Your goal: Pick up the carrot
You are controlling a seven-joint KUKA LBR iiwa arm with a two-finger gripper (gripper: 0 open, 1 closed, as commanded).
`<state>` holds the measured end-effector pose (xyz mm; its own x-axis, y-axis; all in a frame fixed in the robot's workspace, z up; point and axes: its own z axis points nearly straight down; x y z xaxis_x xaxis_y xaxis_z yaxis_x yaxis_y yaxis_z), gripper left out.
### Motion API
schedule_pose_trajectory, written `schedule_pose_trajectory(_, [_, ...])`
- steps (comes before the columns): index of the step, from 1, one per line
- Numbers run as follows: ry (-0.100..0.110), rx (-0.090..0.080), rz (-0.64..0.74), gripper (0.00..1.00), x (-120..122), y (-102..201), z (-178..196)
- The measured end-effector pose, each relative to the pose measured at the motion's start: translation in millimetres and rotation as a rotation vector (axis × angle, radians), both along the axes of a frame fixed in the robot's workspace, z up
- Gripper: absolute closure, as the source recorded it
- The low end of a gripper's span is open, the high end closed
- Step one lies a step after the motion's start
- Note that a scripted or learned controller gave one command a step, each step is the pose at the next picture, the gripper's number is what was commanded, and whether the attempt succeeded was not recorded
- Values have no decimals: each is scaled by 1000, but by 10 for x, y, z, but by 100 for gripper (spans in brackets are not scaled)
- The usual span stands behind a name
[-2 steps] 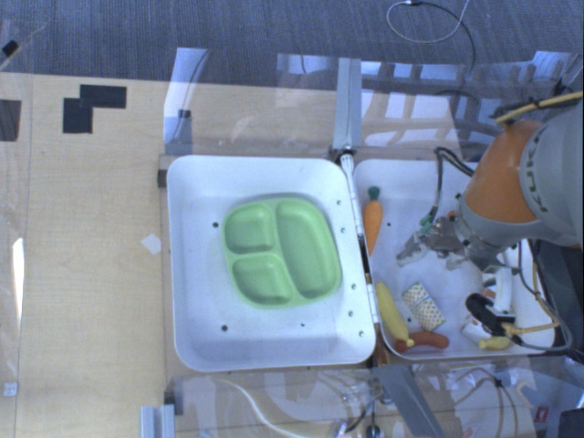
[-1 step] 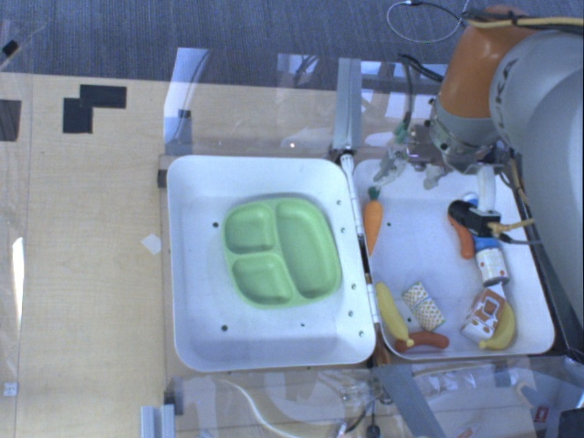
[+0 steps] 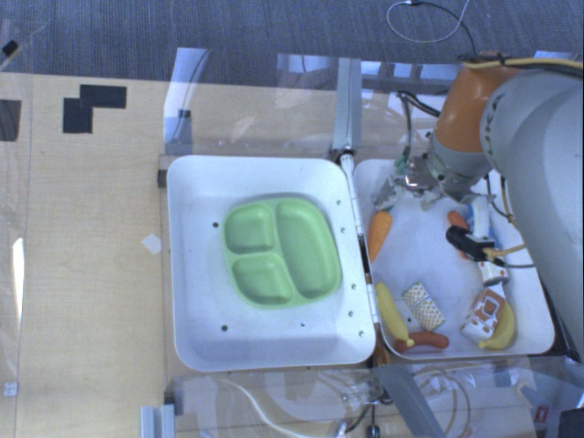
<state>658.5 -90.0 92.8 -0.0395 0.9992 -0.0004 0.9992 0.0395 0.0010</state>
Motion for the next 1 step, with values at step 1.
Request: schedule_pose_trajectory(1, [-11, -3, 491, 0, -233, 20, -43])
